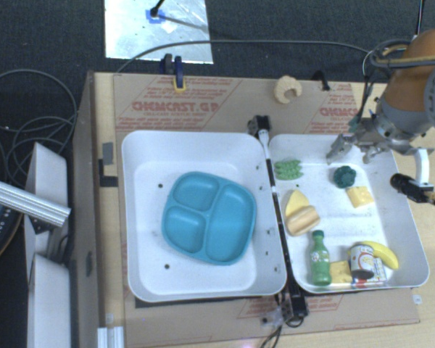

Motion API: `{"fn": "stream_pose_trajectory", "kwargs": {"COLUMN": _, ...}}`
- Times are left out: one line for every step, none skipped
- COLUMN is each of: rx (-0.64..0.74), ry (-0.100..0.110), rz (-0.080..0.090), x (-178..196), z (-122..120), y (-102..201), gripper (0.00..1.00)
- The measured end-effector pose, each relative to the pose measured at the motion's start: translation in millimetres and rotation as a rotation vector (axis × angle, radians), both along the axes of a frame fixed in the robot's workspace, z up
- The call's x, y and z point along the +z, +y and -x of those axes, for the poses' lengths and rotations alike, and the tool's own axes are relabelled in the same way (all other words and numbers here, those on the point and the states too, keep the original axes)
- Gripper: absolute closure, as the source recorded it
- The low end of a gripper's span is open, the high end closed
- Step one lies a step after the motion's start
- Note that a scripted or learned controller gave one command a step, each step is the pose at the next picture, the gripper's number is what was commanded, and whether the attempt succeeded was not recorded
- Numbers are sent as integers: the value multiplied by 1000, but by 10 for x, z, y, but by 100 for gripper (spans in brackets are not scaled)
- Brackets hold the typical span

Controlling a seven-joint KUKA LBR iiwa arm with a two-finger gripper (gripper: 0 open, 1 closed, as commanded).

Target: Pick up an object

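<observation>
My gripper hangs over the far edge of the right bin, its fingers spread open with nothing between them. Just in front of it lies a dark green broccoli piece, apart from the fingertips. A yellow cheese cube sits beside the broccoli. Further left are a light green leafy piece and a yellow-and-tan wedge. Near the bin's front stand a green bottle, a can and a banana.
The left bin holds a blue divided plate. A beige ring-shaped object lies on the cardboard behind the bins. A black clamp sits where the bins meet. Cables run along the bench's back and left.
</observation>
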State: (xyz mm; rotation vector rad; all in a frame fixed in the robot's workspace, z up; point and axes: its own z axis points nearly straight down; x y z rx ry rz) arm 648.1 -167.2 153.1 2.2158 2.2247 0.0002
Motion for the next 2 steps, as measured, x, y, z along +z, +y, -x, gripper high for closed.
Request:
{"fn": "stream_pose_trajectory", "kwargs": {"rx": -2, "ry": 3, "rz": -1, "x": -700, "z": 61, "y": -48, "gripper": 0}}
{"fn": "stream_pose_trajectory", "kwargs": {"rx": -1, "ry": -4, "rz": 0, "x": -569, "z": 39, "y": -52, "gripper": 100}}
